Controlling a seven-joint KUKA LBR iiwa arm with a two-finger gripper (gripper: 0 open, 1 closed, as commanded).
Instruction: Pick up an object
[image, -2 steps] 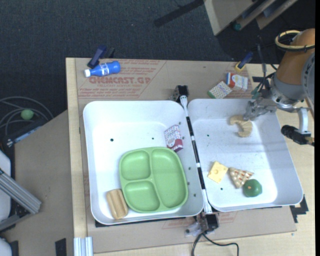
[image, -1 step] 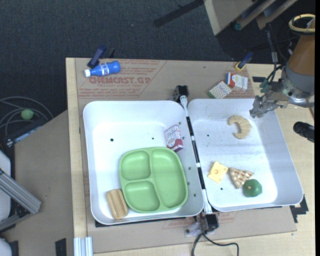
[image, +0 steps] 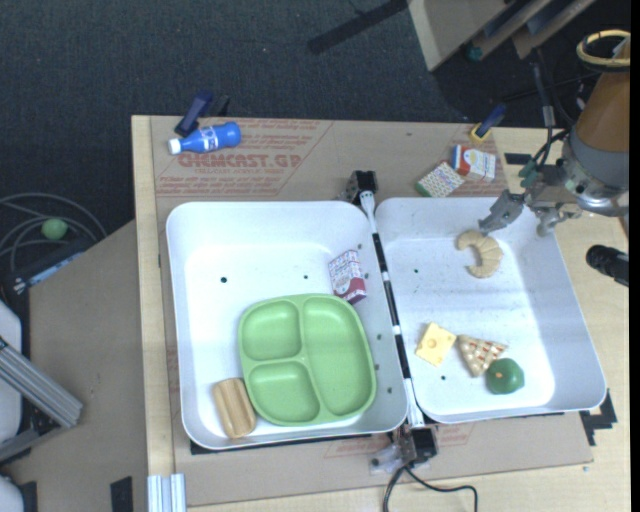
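Two white bins (image: 190, 300) on my cardboard-topped bench.
My gripper (image: 522, 208) hangs spread and empty beside the croissant (image: 482, 252); cheese wedge (image: 436, 343), cracker (image: 479, 353) and green ball (image: 505, 376) lie nearer.

The worktop (image: 150, 300) is pale wood with a printed cardboard sheet (image: 300, 150) over it. Two white bins sit side by side on the sheet: the left bin (image: 200, 260) and the right bin (image: 560, 300). Behind the left bin lies a blue-and-white bottle (image: 205, 138); behind the right bin, two small printed cartons (image: 457, 172).
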